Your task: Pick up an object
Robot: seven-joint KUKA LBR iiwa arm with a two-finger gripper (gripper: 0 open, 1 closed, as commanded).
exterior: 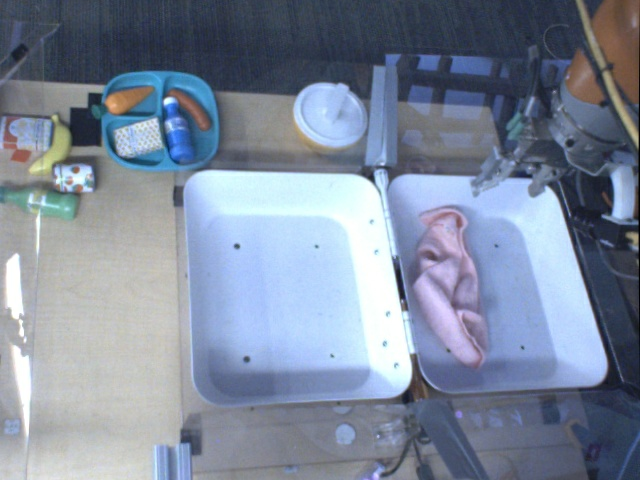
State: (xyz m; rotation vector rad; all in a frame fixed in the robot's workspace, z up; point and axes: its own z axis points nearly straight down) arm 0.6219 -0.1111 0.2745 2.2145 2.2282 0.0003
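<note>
Pink cloth (452,283) in right bin (578,308), open empty hand (515,176) above far rim

Two white bins sitting side by side on the bench: left bin (290,193) and right bin (555,363), rims touching at the centre seam. Blue divided tray (205,118) sitting off the left bin's far-left corner, holding an orange carrot-like toy (130,99), a blue bottle (178,129), a reddish sausage-like piece (195,111) and a pale patterned block (137,139). White lidded bowl (331,114) with a yellow rim sitting beyond the left bin's far-right corner. Far left, lying close together: a yellow banana (52,146), a small carton (24,132), a printed can (74,177) on its side, a green bottle (42,202) lying flat
</note>
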